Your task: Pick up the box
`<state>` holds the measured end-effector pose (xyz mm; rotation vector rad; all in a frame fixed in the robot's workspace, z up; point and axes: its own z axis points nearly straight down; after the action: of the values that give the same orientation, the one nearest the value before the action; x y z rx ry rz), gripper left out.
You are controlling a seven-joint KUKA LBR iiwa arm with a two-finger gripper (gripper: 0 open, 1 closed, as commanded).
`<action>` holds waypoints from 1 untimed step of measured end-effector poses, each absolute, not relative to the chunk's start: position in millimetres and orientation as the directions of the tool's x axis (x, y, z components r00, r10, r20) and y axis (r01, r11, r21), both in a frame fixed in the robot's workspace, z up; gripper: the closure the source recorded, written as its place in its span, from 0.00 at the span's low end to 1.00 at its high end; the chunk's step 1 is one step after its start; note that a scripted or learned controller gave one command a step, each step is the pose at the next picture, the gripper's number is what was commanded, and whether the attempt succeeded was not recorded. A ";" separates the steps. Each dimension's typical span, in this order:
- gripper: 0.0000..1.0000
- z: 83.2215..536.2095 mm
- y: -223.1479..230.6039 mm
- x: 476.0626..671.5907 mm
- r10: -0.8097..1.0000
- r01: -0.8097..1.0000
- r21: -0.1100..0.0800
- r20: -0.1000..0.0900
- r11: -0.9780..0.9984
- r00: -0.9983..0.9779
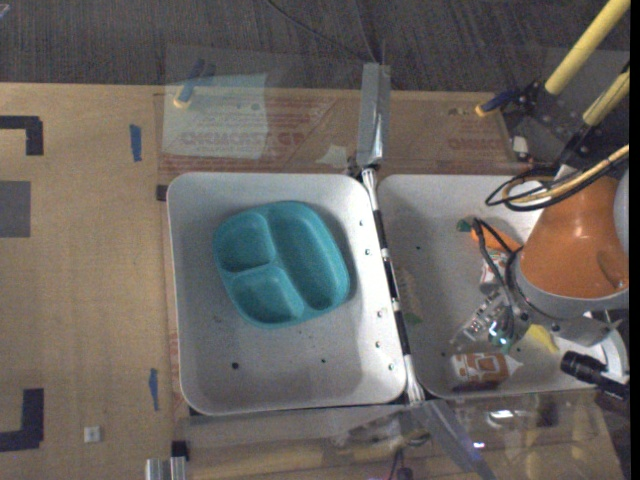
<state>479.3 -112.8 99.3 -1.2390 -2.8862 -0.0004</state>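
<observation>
Single fixed camera, mounted above the worktop, looking down at a slant. Far edge of the worktop and dark floor lie toward 12 o'clock. Left bin sits near frame centre, right bin toward 3 o'clock, partly covered by the arm entering from there. Medium distance: both bins fit within the frame.

no readable text anywhere. faint reddish print on the clear sheet taped to the bench far of the left bin, too blurred to read. small box near the right bin's near edge has orange-brown markings, illegible.
</observation>
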 end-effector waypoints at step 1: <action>1.00 108.6 -115.6 480.5 0.731 0.731 0.004 -0.002 0.683 -0.683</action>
<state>480.5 -115.6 108.6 -1.2530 -2.8850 -0.0041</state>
